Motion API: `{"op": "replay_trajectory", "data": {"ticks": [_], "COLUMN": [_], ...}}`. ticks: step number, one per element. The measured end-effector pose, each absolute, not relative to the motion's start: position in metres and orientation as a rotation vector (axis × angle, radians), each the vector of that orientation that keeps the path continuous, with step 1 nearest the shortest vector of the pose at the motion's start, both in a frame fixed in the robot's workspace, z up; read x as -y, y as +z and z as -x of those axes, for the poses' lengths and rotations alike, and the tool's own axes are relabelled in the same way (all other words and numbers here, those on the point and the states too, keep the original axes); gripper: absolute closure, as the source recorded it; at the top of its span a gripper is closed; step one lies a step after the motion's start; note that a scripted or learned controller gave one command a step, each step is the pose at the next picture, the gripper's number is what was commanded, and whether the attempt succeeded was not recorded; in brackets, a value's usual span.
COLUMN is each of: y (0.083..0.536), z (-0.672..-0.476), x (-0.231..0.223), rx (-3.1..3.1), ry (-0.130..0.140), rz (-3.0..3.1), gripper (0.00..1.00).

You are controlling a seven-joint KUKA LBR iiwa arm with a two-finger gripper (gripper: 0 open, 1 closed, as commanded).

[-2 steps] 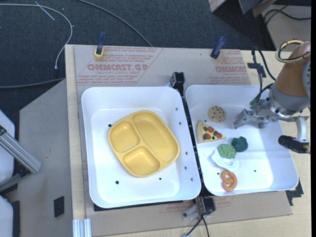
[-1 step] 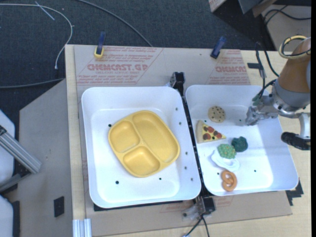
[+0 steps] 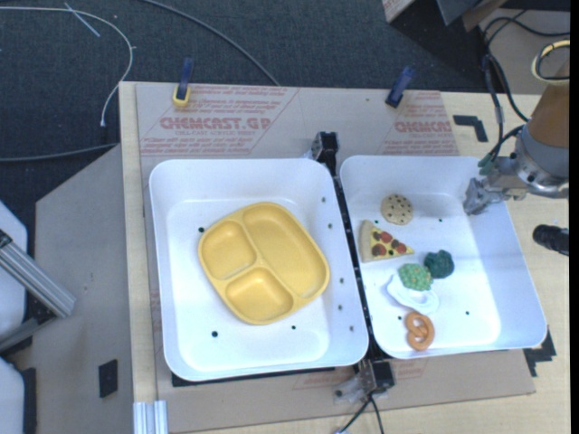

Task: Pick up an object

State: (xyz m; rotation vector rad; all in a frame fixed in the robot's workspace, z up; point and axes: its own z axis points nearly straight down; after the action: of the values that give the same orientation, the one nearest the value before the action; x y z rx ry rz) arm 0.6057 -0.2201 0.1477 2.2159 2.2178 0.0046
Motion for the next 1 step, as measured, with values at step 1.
{"op": "replay_trajectory", "data": {"ticks": [1], "y": [0.193], "z": [-0.6059], "x": [0.2163], "rx": [-2.219], "ry": [0.005], "rz": [-2.215], "gripper": [1.0]}}
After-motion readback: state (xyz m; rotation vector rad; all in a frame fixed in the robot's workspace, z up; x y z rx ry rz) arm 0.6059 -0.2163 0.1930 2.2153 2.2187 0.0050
